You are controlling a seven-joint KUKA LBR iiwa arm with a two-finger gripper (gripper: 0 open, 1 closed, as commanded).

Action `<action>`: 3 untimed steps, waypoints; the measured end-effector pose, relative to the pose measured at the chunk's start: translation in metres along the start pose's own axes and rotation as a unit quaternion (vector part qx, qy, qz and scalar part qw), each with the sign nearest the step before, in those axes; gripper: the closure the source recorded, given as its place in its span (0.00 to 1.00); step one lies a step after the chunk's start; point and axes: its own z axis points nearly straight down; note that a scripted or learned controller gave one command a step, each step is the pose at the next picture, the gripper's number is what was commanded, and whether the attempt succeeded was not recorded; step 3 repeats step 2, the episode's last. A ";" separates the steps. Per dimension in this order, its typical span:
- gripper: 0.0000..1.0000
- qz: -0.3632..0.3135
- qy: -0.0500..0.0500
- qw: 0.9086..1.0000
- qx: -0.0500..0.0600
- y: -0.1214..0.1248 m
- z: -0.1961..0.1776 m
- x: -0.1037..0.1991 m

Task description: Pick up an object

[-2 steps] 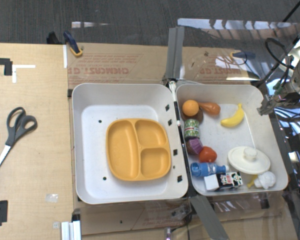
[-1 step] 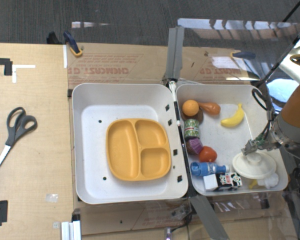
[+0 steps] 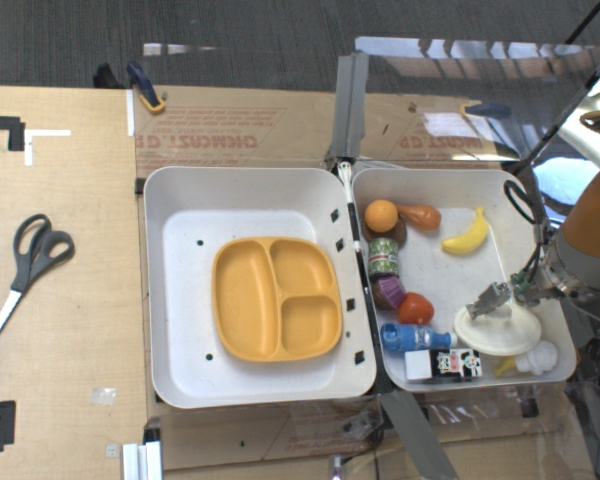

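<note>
Two shallow white bins are seen side by side on a wooden bench, viewed from above at a slant. The left white bin (image 3: 170, 298) is occupied by a yellow-orange plastic plate (image 3: 277, 298) divided into three compartments.

The right white bin (image 3: 440, 180) is crowded with small things. Along its left wall, from far to near, are found a round orange fruit (image 3: 381, 215), a small green-labelled can (image 3: 384, 256), a dark purple toy (image 3: 389, 290), a red tomato-like toy (image 3: 415, 309) and a blue plastic bottle (image 3: 408, 339) lying on its side. A carrot-shaped orange toy (image 3: 420, 216) is placed just beside the orange fruit, and a yellow plastic banana (image 3: 466, 236) lies farther right. A black-and-white carton (image 3: 442, 365) is set against the near wall, beside a round white dish (image 3: 500, 331).

The grey arm enters from the right, and its two-finger gripper (image 3: 492, 302) is held over the white dish. Whether it is spread or closed cannot be told, and nothing is seen clamped in it.

On the bench to the left, black-handled scissors (image 3: 25, 268) are laid.
</note>
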 end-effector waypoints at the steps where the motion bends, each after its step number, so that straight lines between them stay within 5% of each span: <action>1: 0.00 0.045 0.001 0.999 0.002 0.066 -0.005 -0.003; 2: 0.00 0.089 0.000 0.996 0.002 0.137 0.014 -0.003; 3: 0.00 0.089 0.000 0.996 0.002 0.137 0.014 -0.003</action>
